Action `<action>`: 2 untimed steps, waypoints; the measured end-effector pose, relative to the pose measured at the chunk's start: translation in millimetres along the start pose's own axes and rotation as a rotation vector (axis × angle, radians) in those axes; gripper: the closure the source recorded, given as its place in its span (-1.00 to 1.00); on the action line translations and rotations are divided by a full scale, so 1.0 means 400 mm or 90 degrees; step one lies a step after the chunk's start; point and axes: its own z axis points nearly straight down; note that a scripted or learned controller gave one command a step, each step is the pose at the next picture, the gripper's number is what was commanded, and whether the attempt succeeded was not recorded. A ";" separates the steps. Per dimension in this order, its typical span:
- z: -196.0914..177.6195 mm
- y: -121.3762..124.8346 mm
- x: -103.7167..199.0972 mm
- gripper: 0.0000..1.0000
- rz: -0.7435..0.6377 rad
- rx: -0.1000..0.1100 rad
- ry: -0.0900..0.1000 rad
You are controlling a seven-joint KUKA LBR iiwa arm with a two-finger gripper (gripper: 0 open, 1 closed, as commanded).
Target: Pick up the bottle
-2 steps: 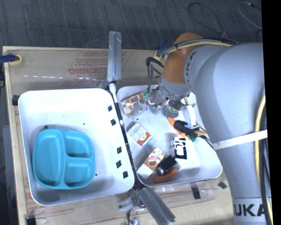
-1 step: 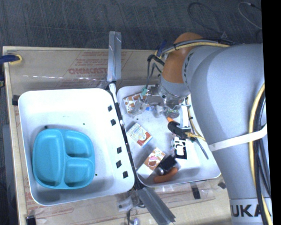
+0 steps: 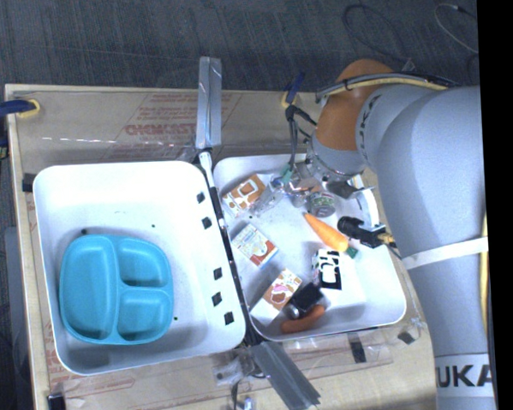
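- Reaching in from the right, the arm (image 3: 426, 174) hangs its gripper (image 3: 305, 178) low over the right bin's (image 3: 378, 309) far corner — whether it grips anything cannot be told.
- The bottle (image 3: 277, 190), clear and glinting, lies just left of the gripper, near a small printed box (image 3: 245, 194).
- An orange carrot (image 3: 326, 230) lies beside it; a smooth blue divided tray (image 3: 115, 289) sits in the left bin (image 3: 110, 186).

bright even light, slightly soft focus

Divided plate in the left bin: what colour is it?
Light blue, plain with no pattern. The divided plate shows clearly in the camera view, lying in the left bin.
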 end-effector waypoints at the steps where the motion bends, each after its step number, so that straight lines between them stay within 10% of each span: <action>1: -0.255 0.011 -0.014 -1.00 -0.190 -0.017 -0.009; 2: -0.014 0.011 -0.038 -1.00 -0.186 -0.014 -0.008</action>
